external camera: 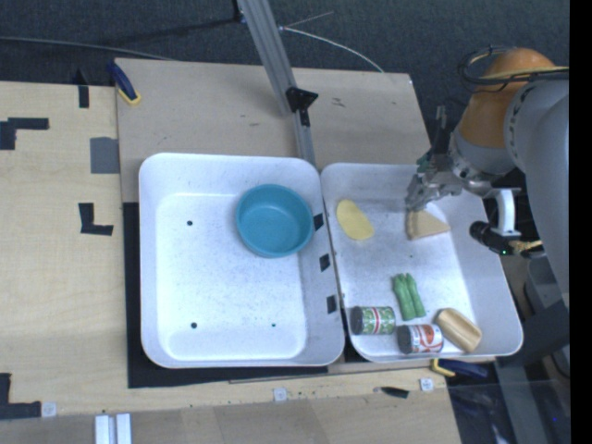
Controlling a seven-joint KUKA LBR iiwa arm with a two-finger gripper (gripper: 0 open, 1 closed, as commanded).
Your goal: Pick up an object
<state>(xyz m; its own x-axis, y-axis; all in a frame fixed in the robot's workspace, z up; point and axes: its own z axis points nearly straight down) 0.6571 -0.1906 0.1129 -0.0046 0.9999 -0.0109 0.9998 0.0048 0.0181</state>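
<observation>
— Tan wedge [427, 225], flat-faced, lies in the right bin [481, 285], just under the tool [421, 194].
— Clamped on it?
— Can't tell. Round blue bowl [274, 220] sits in the left bin [176, 248].

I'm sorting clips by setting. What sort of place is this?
Probably a robotics lab bench for grasping trials: a grey arm's gripper hangs over two shallow white bins on a plywood table, which hold toy food like a tan wedge and a blue bowl.
</observation>
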